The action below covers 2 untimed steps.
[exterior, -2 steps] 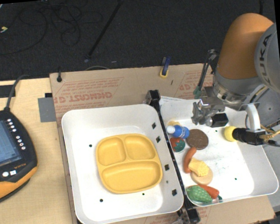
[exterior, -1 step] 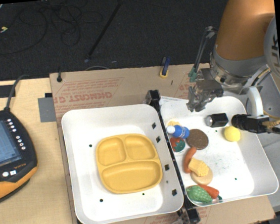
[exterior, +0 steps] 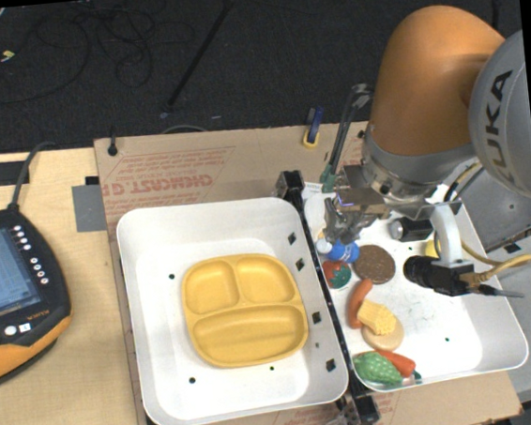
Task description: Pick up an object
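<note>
My gripper [exterior: 342,230] hangs over the left side of the right bin [exterior: 487,344], close to the divider between the bins. Directly under it sits a small blue and white object [exterior: 340,249], with a red and green round piece [exterior: 337,273] just below that. A brown round disc [exterior: 376,263] lies to the right of them. Further toward the front lie an orange sausage shape [exterior: 358,301], a yellow corn piece [exterior: 378,318] on a beige slice [exterior: 389,337], and a green vegetable [exterior: 376,368] beside an orange carrot [exterior: 403,364].
The left bin [exterior: 149,266] holds a yellow divided plate [exterior: 244,308]. A tablet-like pendant [exterior: 9,281] rests on the bench at the far left. The arm's large orange and grey body [exterior: 441,85] overhangs the back of the right bin.
</note>
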### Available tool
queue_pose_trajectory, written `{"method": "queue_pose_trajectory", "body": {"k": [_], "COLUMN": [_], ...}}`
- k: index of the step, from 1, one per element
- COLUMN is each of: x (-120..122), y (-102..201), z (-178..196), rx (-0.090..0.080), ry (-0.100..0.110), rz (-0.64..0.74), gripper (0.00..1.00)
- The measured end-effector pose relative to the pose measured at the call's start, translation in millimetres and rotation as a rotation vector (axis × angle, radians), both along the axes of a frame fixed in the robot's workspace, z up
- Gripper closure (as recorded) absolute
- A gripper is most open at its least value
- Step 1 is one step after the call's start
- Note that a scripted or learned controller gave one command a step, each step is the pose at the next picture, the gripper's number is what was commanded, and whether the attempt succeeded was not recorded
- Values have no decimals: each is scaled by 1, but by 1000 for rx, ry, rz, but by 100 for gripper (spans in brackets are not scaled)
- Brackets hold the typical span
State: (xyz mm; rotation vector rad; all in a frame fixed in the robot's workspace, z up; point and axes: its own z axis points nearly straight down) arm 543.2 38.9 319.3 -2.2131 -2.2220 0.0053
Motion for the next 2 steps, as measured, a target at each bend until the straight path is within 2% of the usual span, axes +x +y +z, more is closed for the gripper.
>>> {"method": "queue_pose_trajectory", "body": {"k": [1,2], "x": [-23,-48], "y": [-58,21], "z": [48,132], "rx": [-3,2], "ry": [-9,-13], "rz": [-9,5], "gripper": [100,100]}}
